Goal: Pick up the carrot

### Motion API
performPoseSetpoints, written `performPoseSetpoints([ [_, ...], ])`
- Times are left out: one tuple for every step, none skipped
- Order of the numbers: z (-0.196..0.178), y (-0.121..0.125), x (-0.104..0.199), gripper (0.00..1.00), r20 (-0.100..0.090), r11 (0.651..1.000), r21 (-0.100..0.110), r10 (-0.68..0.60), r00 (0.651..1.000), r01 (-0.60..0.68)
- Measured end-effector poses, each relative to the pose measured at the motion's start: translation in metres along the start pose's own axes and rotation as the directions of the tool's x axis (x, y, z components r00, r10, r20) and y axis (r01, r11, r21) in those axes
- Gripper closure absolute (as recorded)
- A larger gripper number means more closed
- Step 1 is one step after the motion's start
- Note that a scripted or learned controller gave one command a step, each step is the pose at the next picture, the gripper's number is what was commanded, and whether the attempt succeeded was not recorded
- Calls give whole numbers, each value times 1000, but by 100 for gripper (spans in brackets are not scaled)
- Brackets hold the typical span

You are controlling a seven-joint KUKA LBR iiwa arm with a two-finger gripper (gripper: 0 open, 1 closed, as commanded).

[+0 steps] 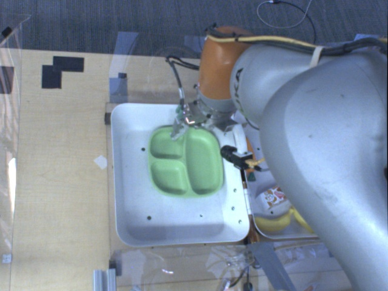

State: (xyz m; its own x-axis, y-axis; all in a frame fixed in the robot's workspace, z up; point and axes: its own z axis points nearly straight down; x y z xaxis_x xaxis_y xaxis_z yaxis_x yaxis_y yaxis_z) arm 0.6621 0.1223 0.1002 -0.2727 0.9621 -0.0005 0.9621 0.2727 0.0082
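Now | left bin [130, 180]: green divided tray [185, 161] | right bin [257, 226]: banana [276, 223]

The green three-compartment plastic tray [185, 162] at frame centre looked smooth and matt. The shallow white plastic bin [130, 162] beneath it had a faint sheen. The grey arm casing [315, 126] at right appeared satin-smooth, and the tan counter [60, 162] at left matt.

A green tray [185, 161] with three compartments is lying in the left bin [130, 180], tilted a little, near the bin's far right corner. In the right bin [257, 226], a banana [276, 224] is resting along the near wall, with a small printed packet [274, 198] sitting just behind it.
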Motion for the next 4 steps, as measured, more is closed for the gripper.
performPoseSetpoints([
  [5,-1,3,0,0,991,-11,137,991,-137],
  [-3,-2,1,100,4,991,-6,133,991,-133],
  [-87,-11,-63,100,-1,934,10,356,934,-356],
  [-113,-26,-74,100,13,645,15,764,645,-764],
])
